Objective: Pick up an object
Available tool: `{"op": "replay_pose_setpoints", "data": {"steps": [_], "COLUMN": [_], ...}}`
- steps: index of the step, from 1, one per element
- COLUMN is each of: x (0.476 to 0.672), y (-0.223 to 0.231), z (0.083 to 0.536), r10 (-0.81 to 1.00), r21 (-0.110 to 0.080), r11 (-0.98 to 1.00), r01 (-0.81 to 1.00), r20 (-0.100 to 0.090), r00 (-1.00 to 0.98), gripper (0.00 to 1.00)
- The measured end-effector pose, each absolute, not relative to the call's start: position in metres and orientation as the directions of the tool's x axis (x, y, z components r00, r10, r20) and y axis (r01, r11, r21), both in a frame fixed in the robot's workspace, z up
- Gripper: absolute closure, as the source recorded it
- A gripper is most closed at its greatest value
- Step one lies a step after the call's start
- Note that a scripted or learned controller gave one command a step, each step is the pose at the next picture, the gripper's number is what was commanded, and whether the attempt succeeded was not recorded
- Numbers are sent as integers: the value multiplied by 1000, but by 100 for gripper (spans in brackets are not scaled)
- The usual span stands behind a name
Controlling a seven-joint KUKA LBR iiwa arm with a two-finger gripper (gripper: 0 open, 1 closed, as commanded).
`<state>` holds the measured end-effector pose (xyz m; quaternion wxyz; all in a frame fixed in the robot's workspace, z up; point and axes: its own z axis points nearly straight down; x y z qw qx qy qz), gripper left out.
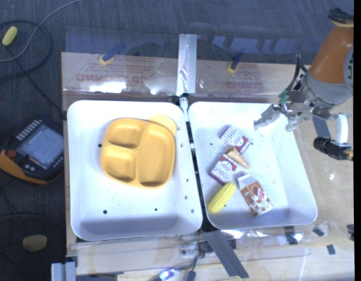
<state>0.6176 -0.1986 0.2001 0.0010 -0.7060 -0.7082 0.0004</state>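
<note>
The bench (139, 69) fills most of the frame and carries two shallow white bins side by side. The left bin (81, 174) holds a large yellow divided tray (139, 153), upside down by the look of its three raised humps, with a paler yellow round piece (164, 122) peeping out at its 1 o'clock edge.

The right bin (298, 198) holds the small items, clustered left of its centre. A white and maroon packet (235, 138) lies nearest the far wall; at its 6 o'clock, just beside it, is a small orange carrot-like piece (238, 159), which touches a second maroon packet (223, 170) at its 8 o'clock. At 6 o'clock from that packet lies a yellow corn cob (221, 197), tilted, and at the cob's 3 o'clock a small red and white carton (255, 195) lies flat.

The arm (333, 57) enters at 2 o'clock of the frame, orange band uppermost. Its gripper (276, 116) hovers over the right bin's far right area, at 2 o'clock from the first packet and apart from it. The jaws stand spread apart, with nothing between them.

On the floor at 9 o'clock sits a pendant controller (34, 151).
</note>
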Motion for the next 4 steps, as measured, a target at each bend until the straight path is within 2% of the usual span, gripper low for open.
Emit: {"op": "replay_pose_setpoints", "data": {"steps": [1, 2, 3, 4], "x": [575, 560, 512, 490], "y": [-178, -186, -182, -182], "z": [157, 204, 90, 91], "r10": [993, 997, 1000, 996], "r21": [-3, -1, 11, 17], "r11": [-114, 79, 3, 88], "r01": [993, 997, 1000, 996], "r20": [-2, -3, -3, -9], "r00": [114, -79, -3, -88], "gripper": [0, 0, 0, 0]}}
